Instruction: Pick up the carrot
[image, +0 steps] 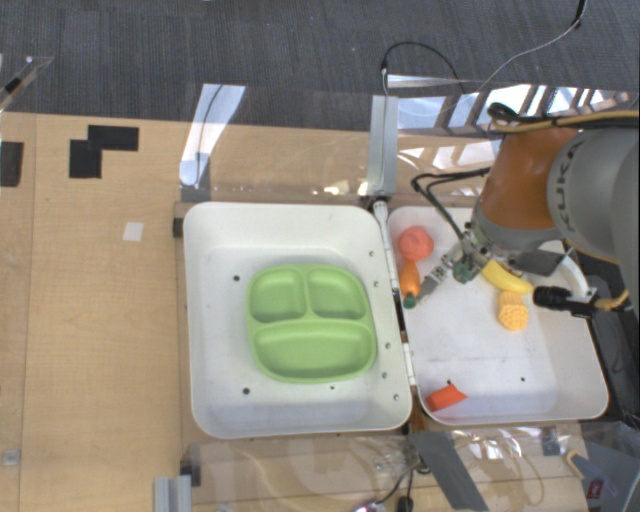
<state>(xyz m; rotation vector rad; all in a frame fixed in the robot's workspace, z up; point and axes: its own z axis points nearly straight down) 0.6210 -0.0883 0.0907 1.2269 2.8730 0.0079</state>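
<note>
The carrot (410, 277) is a small orange piece with a green end, lying along the left wall of the right bin (500, 385). My gripper (435, 280) hangs low just to the right of the carrot, very close to it or touching it. The grey arm with its orange band (520, 185) reaches in from the upper right. The view does not show the carrot held in the gripper.
A red round fruit (415, 241) lies just behind the carrot. A yellow banana (505, 277) and a yellow corn piece (513, 316) lie right of the gripper. An orange wedge (446, 395) sits near the front wall. The left bin (215, 390) holds a green divided plate (262, 350).
</note>
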